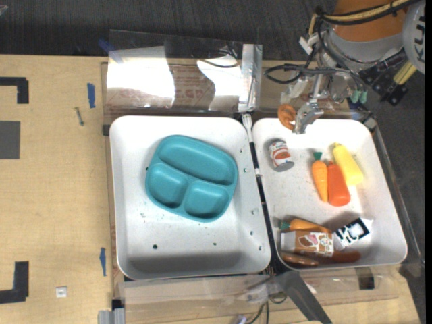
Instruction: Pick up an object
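Claw [305, 118] of mine hangs at the right bin's [388, 252] twelve o'clock rim; whether it is wide or narrow, I cannot tell. Going left to right: small can [280, 154] at seven o'clock, nearest; carrot [320, 176], long axis twelve-to-six, at five.

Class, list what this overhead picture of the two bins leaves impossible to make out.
- Gripper: camera view, finger state lost among cables and glare.
- Orange object at the right bin's rim: partly behind the gripper, identity unclear.
- Small can: label too small to read.
- Packets at the near wall: overlapping, print blurred.
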`<state>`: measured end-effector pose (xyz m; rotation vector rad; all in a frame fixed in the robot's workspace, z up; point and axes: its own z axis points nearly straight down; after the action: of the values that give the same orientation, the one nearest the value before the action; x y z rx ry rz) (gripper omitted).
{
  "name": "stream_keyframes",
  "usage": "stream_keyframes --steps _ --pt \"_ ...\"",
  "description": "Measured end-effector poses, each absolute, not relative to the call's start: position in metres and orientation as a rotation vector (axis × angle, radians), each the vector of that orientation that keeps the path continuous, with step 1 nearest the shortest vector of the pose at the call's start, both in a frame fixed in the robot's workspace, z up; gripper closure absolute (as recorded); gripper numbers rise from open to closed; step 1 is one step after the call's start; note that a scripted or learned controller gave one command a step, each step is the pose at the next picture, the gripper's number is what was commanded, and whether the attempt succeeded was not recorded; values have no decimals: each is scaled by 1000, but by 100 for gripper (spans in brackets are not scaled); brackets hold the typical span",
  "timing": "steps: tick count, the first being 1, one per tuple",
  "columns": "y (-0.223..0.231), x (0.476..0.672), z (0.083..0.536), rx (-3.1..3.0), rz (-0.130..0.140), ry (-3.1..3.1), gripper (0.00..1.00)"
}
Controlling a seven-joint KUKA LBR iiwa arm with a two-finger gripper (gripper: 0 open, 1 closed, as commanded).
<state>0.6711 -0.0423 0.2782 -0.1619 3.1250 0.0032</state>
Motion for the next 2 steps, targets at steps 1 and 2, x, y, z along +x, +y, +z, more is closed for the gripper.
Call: stream_keyframes --steps 1,2 --pt "-42 673 287 -161 5 3119 100" --pt "-42 676 296 -160 7 3113 100"
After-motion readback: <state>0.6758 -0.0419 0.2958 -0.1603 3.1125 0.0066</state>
